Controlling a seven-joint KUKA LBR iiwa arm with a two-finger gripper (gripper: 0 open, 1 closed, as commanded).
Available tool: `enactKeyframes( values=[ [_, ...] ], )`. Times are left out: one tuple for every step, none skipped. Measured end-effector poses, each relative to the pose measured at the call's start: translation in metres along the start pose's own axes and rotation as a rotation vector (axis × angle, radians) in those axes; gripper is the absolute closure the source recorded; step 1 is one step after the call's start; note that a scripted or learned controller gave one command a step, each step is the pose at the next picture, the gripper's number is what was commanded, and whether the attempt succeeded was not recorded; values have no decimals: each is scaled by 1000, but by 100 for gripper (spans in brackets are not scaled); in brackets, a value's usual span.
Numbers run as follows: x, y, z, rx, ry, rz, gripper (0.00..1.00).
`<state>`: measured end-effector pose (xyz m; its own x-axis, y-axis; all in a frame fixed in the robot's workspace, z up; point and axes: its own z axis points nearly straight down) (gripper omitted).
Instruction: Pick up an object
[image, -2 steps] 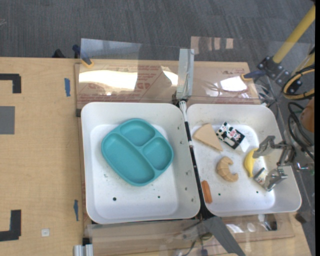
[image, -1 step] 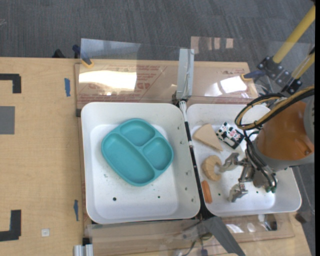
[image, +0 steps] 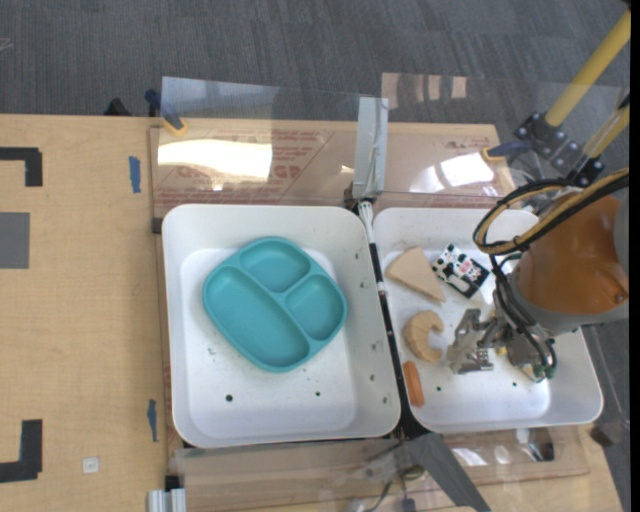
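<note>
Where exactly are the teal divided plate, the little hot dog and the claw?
teal divided plate (image: 275, 315), camera view, middle ridge.
hot dog (image: 413, 384), camera view, middle of its length.
claw (image: 468, 352), camera view, between its fingertips.

LEFT BIN (image: 190, 300): divided teal plate (image: 275, 303) fills centre; margins free | RIGHT BIN (image: 575, 395): bread wedge (image: 416, 273), croissant (image: 424, 335), sausage (image: 414, 383) crowd left half; front strip free

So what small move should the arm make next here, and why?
Probably a short shift toward the curved tan piece, then down. The gripper sits in the right bin just beside that piece, with nothing visible between its fingers. The tan wedge, black-and-white toy and orange stick all lie further off.
</note>
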<state>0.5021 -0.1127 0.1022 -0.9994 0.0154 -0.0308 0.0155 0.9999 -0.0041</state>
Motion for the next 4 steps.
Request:
enactKeyframes(
  values=[
    [-2,1,-10,1,-6,-3,100],
    [8,38,-84,2,25,424,100],
    [17,17,-129,6,24,645,100],
    [15,18,-139,6,18,642,100]
  ],
)
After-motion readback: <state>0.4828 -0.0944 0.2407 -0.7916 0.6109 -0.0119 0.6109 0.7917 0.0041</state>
